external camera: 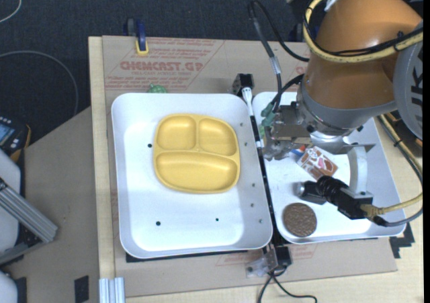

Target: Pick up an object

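Two candidates in the bin (386, 167) under the jaws: red-and-white packet (316, 159) just beside the jaws on the arm's side, long axis slanting away from them; brown disc (299, 219) farther off, toward the near rim. Yellow plate (197, 154) beyond the wall on the jaws' opposite side. Spread or pressed together: cannot tell.

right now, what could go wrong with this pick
1. The hand hangs close to the left rim of the right bin; going down it might strike that rim.
2. The red and white packet lies to one side of the hand, so a grasp here may miss it.
3. The brown disc lies flat and looks hard to grip.
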Robot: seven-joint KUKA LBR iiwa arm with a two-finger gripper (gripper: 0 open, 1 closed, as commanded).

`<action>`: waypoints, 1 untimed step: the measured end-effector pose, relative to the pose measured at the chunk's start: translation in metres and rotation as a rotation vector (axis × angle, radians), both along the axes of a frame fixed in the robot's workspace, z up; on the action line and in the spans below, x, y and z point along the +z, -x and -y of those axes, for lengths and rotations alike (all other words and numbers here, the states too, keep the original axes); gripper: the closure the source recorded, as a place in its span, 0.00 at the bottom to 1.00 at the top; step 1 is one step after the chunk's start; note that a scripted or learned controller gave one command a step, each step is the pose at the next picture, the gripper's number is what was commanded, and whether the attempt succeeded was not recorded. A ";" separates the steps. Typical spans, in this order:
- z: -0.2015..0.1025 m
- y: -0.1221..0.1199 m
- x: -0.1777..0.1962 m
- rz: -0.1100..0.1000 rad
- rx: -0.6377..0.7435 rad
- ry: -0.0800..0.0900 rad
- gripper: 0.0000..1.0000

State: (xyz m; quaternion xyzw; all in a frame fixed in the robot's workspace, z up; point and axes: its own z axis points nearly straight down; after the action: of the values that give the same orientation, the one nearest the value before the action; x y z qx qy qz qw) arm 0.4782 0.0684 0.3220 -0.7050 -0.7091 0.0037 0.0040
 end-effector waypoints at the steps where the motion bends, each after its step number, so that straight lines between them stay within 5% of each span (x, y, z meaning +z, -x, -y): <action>1: 0.057 -0.002 0.057 0.016 -0.010 0.001 1.00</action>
State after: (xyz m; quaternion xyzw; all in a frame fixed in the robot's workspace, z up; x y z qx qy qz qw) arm 0.4797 0.0118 0.3795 -0.7085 -0.7057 -0.0016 -0.0023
